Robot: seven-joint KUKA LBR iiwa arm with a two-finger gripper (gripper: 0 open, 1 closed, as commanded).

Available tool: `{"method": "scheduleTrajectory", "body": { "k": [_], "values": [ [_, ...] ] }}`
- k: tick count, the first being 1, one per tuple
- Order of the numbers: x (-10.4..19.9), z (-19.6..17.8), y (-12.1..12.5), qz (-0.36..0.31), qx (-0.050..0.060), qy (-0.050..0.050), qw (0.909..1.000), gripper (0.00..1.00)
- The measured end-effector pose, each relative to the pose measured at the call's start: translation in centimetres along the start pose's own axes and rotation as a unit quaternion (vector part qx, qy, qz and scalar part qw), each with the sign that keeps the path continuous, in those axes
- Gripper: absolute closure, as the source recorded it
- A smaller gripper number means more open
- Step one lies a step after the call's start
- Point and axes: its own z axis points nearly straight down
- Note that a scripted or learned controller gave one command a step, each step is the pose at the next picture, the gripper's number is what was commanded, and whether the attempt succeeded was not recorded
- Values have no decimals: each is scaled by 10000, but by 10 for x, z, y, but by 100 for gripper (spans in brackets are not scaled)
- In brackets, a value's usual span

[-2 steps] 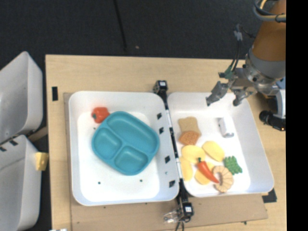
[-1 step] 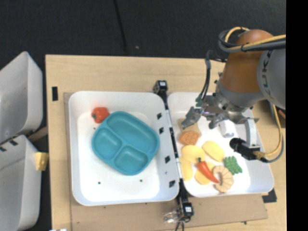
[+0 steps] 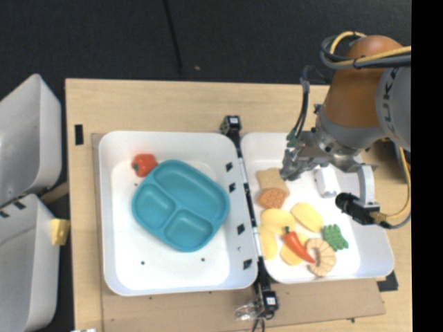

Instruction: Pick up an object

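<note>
While the grey arm with its orange band reached in from the right, its claw hung low over the back part of the right bin, just beyond a tan waffle-like piece. Whether the claw was wide or narrow could not be told from this slanted look; nothing could be seen held in it.

That right bin carried a cluster of toy foods, any of which was there for the picking. The tan waffle piece lay nearest the claw, with a pale flat slice touching it on the far side. Toward the front lay several yellow pieces, a red pepper-like item resting across them, a green leafy piece to the right, and a pinkish shrimp-like curl at the front of the group.

Across the divider, the left bin held a teal sectioned plate, turned at an angle, and a small red tomato-like thing touching its back left edge. Both bins sat side by side on the wooden worktop.
</note>
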Motion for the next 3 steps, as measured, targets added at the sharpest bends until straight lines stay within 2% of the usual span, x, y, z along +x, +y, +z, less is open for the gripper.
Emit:
{"method": "scheduleTrajectory", "body": {
  "k": [1, 2, 3],
  "values": [
    [-5, 42, -84, 7, 52, 9, 10000, 100],
    [83, 14, -78, -60, -6, 18, 10000, 100],
    [134, -119, -73, -55, -70, 26, 10000, 100]
  ]
}}
